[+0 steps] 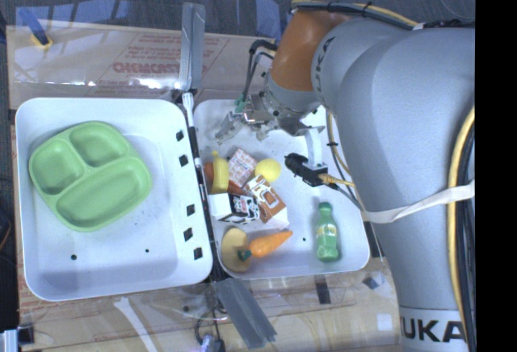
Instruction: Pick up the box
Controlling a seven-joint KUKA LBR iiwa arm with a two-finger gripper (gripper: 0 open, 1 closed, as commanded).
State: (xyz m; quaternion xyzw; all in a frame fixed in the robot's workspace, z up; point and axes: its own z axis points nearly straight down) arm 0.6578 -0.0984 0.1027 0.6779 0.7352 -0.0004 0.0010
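Observation:
A small carton with red and white print (241,167) lies in the middle of the right bin (349,205). A second box with brown and white print (265,199) lies just in front of it, leaning on a white block (220,205). My gripper (243,123) hangs over the far end of the right bin, a little behind the red and white carton and apart from it. It looks open, with nothing between its fingers.
Around the boxes lie a yellow lemon (269,170), an orange and yellow piece (212,174), a carrot (271,243), a yellow fruit (234,250) and a green bottle (325,234). The left bin (48,270) holds a green divided plate (89,174).

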